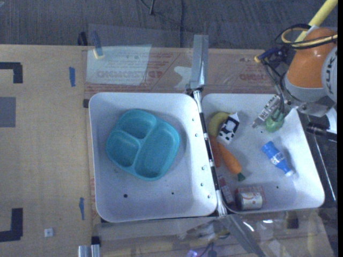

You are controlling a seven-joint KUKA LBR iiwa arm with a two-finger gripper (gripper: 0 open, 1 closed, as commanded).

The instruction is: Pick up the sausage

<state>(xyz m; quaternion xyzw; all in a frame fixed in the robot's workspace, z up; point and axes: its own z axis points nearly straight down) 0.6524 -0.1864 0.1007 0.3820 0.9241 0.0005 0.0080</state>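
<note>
On the bench point(43, 143), the left bin point(150, 208) holds a teal divided plate point(142, 143). In the right bin point(305, 191), a banana point(216, 122), a black-and-white carton point(229, 129) and a carrot point(228, 157) lie near the left wall. The sausage point(225, 193), dark red, sits in the near left corner, just beside a can point(250, 198). Further right lies 1 blue bottle point(277, 158). My gripper point(269, 114) hangs over a green object point(275, 124), well apart from the sausage; I cannot tell whether it is apart or together.
</note>
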